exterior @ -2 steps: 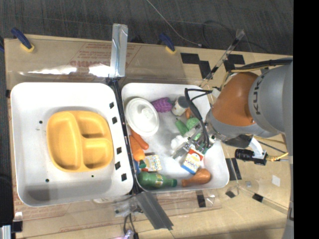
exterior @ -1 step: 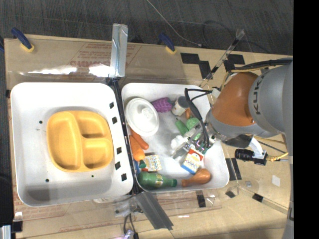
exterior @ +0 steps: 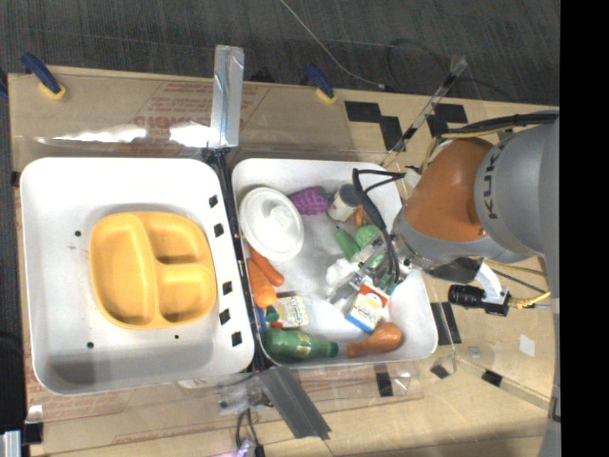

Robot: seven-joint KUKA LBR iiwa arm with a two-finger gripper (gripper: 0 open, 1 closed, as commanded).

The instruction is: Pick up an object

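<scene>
My gripper (exterior: 367, 276) is down inside the right bin (exterior: 419, 305), over the clutter at its middle right. Right beneath it lie a white item (exterior: 340, 274) and a small red, white and blue box (exterior: 365, 312). A green item (exterior: 353, 243) sits just behind the gripper. The grey arm with its orange band (exterior: 449, 201) covers the bin's right rim. I see nothing clearly lifted by the gripper.
The right bin also holds a white bowl (exterior: 271, 220), a purple item (exterior: 309, 199), an orange carrot (exterior: 265, 272), a green bottle (exterior: 298, 347), a brown item (exterior: 377, 339) and a small carton (exterior: 290, 310). A yellow divided tray (exterior: 152, 267) lies in the left bin (exterior: 48, 255).
</scene>
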